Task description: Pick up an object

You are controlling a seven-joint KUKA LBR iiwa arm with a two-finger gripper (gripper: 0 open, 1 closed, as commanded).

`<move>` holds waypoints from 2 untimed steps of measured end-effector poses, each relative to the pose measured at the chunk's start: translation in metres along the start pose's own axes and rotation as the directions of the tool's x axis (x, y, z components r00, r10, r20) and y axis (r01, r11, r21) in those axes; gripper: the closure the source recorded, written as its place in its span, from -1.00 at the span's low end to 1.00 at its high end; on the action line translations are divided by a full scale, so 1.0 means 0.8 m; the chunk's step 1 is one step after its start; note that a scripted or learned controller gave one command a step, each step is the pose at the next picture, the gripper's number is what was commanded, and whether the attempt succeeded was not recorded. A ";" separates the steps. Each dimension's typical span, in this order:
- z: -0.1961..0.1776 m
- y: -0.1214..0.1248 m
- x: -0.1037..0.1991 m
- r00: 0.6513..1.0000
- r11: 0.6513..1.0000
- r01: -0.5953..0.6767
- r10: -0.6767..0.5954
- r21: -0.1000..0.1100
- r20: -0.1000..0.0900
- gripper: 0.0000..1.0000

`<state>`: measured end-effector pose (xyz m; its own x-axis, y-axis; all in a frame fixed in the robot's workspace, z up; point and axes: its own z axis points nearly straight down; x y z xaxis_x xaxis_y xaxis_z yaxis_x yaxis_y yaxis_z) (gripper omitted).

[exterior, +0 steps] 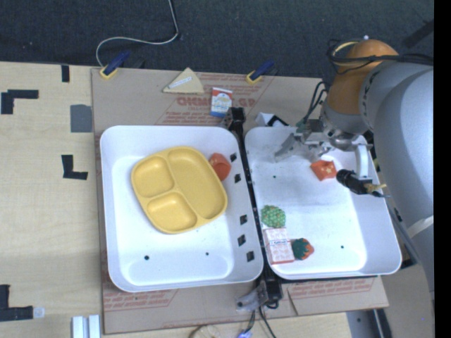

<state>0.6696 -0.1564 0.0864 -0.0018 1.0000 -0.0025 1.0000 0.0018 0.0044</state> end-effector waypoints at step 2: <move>-0.002 -0.136 -0.085 1.000 1.000 -0.001 0.001 -0.002 0.002 -1.00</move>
<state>0.5610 -0.2248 0.0875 -0.0004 1.0000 -0.0042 1.0000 0.0005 0.0060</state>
